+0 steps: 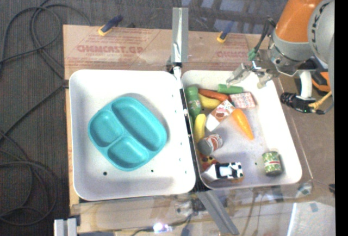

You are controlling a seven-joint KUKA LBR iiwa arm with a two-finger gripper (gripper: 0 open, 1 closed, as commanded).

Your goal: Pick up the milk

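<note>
I see my gripper [251,73] with fingers spread wide over the right bin's [288,126] far edge; the milk [228,171] lies crosswise at the near edge.

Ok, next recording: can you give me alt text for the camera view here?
The gripper hangs open over the far edge of the right bin, holding nothing. That bin holds toy food, with the cow-patterned milk carton at its near edge, far from the gripper. The left bin holds a teal divided plate.
</note>
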